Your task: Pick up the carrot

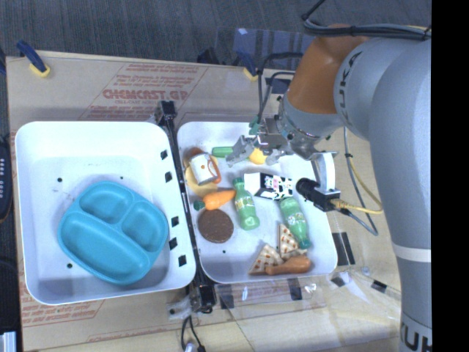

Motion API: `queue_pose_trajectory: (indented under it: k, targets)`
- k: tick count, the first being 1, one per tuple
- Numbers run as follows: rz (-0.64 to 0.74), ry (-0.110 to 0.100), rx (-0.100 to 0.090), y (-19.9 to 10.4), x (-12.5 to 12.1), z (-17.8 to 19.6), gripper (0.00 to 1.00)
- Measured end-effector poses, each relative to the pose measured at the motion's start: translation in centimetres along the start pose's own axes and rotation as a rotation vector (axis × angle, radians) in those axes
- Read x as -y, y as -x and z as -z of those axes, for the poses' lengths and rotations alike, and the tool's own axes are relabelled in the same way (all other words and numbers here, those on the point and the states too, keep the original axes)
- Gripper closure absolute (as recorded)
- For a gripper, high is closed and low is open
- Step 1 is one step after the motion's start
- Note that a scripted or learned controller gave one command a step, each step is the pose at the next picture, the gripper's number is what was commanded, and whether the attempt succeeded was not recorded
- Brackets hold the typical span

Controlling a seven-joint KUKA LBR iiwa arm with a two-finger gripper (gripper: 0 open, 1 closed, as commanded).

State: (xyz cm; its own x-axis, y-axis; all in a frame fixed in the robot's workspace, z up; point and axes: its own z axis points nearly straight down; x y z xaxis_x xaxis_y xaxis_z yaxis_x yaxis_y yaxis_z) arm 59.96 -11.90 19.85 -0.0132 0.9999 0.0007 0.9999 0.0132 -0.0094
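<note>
The gripper (255, 149) hangs over the far end of the right bin (326, 249), just above a yellow piece (257, 155) and beside a green piece (222, 152); whether it is apart or together, I cannot tell from here. Out from it, nearer the middle of that bin, lies the carrot (219, 199), resting flat between a green bottle (246, 209) and a brown round cookie (216, 226). It's a short orange stub, tapered, smooth. Looks like a light, stiff plastic toy, likely a bit slippery; best pinched across its thicker middle. Over in the left bin (29, 196) sits a blue tray (113, 229).
</note>
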Motion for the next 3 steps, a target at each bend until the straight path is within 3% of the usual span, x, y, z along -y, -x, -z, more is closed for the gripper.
queue_pose_trajectory:
  k: [1, 2, 3]
  targets:
    - [-0.145, 0.007, -0.002, -1.2, 4.5, -9.6, 0.00]
    - [-0.439, -0.007, -0.004, -3.0, 10.1, -11.0, 0.00]
    - [-0.427, -0.014, -0.004, -3.0, 10.1, -10.0, 1.00]
